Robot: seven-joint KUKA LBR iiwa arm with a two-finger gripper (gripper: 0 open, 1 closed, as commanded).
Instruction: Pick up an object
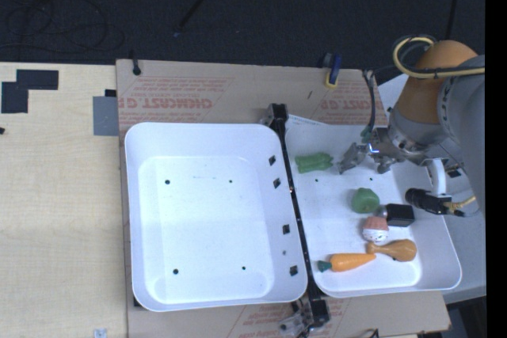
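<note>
The right bin [444, 269] holds several small objects: a light green block [314, 162] near its upper left, a round green lump [365, 199] in the middle, a small black box [398, 214], a pink and white ball-like toy [375, 229], a tan pear-shaped piece [394, 251] and an orange carrot [349, 261] near the front. My gripper [366, 160] hangs over the upper part of this bin, to the right of the green block, with its two fingers spread apart and nothing between them.
The left bin [142, 170] lies beside the right one, with a black divider strip [290, 202] between them. Both sit on a cardboard sheet [206, 91]. A blue and yellow clamp [332, 72] stands at the cardboard's far edge. The arm's body [444, 107] fills the right side.
</note>
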